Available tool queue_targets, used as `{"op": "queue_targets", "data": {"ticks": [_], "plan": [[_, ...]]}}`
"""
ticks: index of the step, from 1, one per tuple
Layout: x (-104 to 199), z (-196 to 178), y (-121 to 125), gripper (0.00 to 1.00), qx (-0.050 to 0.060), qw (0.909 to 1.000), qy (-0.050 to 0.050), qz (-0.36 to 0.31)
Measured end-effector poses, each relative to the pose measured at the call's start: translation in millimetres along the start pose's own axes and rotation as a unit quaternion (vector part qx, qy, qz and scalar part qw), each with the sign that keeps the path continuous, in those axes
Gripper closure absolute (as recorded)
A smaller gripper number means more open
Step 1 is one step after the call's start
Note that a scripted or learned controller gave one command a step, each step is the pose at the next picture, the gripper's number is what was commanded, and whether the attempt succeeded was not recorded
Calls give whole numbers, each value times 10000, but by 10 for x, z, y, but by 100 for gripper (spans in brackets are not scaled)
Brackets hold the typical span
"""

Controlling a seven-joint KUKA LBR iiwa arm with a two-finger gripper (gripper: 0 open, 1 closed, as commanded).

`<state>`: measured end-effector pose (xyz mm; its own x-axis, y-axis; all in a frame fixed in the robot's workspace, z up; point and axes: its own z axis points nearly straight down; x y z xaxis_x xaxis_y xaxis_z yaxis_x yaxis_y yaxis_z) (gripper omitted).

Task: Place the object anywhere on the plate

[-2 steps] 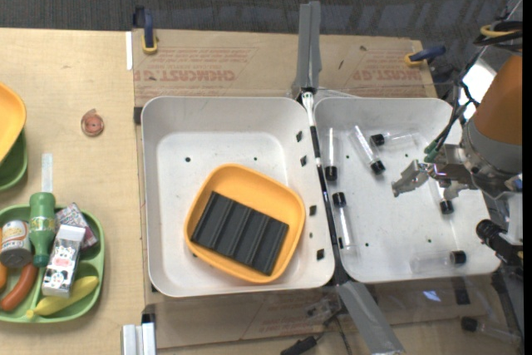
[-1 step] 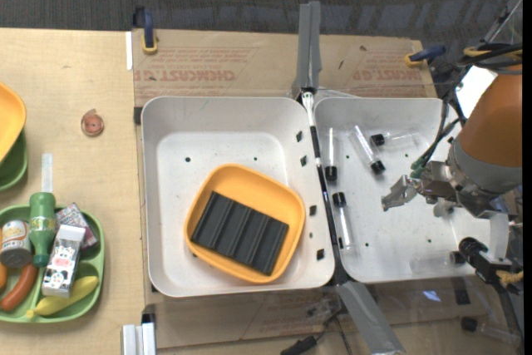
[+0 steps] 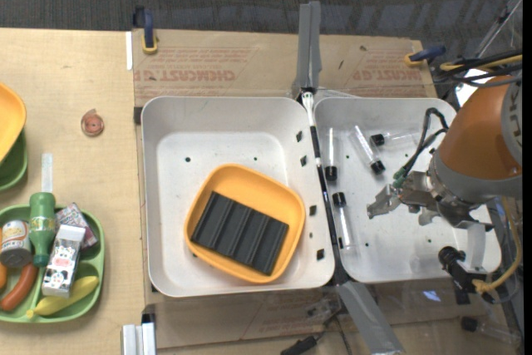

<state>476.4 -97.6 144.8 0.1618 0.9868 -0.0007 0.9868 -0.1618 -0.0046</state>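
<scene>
A yellow-orange plate (image 3: 285,197) lies in the left bin (image 3: 166,179), toward its front. On the plate rests a black ribbed rectangular block (image 3: 241,232), flat and slightly turned. My gripper (image 3: 384,204) hangs over the middle of the right bin (image 3: 399,258), well to the right of the plate and apart from the block. Nothing shows held in it. The grey wrist with its orange band (image 3: 486,137) reaches in from the right.
Several clear tubes with black caps (image 3: 364,145) lie in the right bin, some along its left wall. On the wooden bench at left stand a green tray of toy food (image 3: 83,295), a yellow bowl (image 3: 10,125) and a small pink disc (image 3: 92,124).
</scene>
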Motion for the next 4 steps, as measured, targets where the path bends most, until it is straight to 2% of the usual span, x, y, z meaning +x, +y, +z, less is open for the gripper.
{"op": "queue_targets", "data": {"ticks": [1,2,3,4], "plan": [[-134,28,659,0,-3,9998,-7,220],[-508,445,1248,0,-14,9998,25,203],[-404,26,808,0,-7,9995,-1,320],[-497,453,800,0,-5,9986,-3,527]]}}
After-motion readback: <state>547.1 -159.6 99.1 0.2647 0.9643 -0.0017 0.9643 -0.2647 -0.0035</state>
